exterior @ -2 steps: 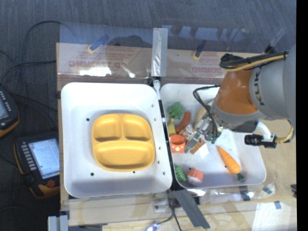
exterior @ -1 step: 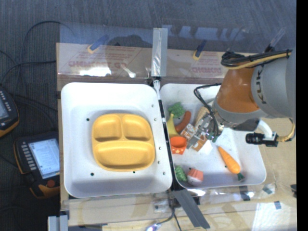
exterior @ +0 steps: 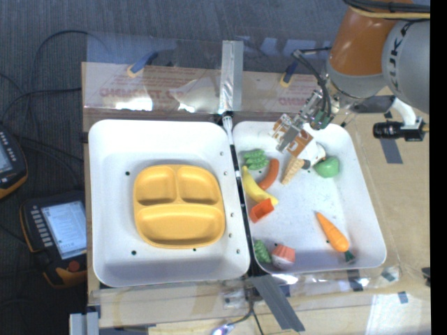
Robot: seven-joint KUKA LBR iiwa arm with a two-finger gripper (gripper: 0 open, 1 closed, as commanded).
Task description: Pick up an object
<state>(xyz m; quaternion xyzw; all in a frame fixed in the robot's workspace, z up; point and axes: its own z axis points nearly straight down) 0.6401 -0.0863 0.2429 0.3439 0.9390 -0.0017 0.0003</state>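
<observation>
The claw (exterior: 293, 137) hung low over the right bin (exterior: 363, 187), its grip impossible to tell, poised above an ice-cream cone (exterior: 296, 166) for pickup.

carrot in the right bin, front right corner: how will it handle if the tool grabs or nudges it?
The carrot looks like moulded plastic, so probably stiff and light for its size. Its glossy, tapered body may slip toward the thin end under a pinch. Lying on its side on the right bin's smooth floor, it would likely slide or roll in an arc if pushed.
</observation>
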